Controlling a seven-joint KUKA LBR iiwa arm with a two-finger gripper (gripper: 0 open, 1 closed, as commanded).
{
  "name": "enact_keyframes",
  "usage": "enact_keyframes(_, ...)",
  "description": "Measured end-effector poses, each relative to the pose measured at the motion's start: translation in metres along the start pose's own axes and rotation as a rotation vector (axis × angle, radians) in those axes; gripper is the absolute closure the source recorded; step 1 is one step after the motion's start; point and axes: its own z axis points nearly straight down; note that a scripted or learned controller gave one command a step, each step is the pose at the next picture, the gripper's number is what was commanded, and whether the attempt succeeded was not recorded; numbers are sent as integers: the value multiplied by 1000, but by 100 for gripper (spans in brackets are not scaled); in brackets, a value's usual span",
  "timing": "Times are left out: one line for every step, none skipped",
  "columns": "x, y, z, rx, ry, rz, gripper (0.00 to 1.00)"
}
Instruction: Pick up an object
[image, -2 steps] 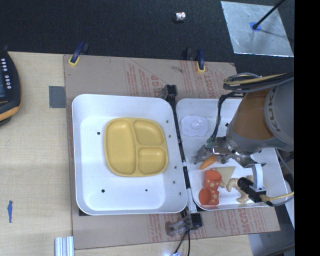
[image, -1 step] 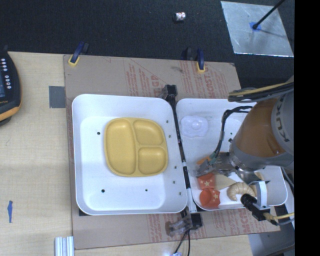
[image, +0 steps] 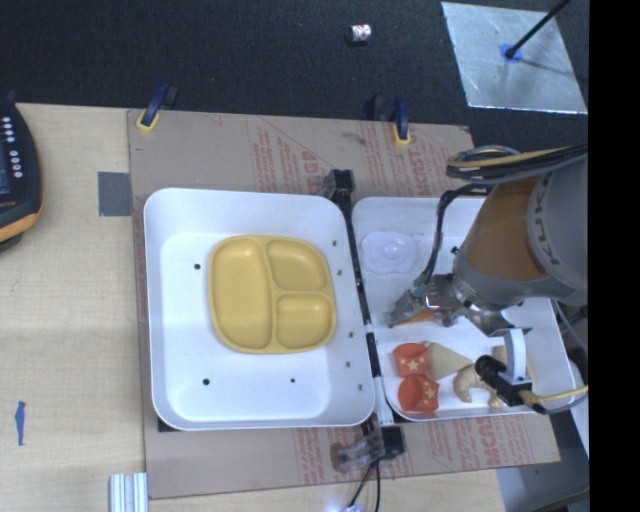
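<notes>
1. Grey arm (image: 520, 240) with an orange band, reaching in from the right over the right bin (image: 405, 212) on the tabletop (image: 70, 330).
2. Claw (image: 408, 312) low over the middle of the right bin, near its left wall; open or closed, cannot tell.
3. Just nearer the camera than the claw: upper red piece (image: 410, 358), with a beige wedge (image: 448, 356) touching its right side.
4. Lower red piece (image: 419, 393) at the bin's near edge, tan lump (image: 470, 382) just beside it on the right.
5. Clear round lid (image: 388, 250) lying flat toward the bin's far left corner.
6. Yellow divided plate (image: 270, 293) centred in the left bin (image: 160, 300), well apart from the claw.
</notes>
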Motion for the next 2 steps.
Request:
enact_keyframes(1, -59, 1, 8, 3, 1, 0)
enact_keyframes(0, -56, -10, 4, 0, 1, 100)
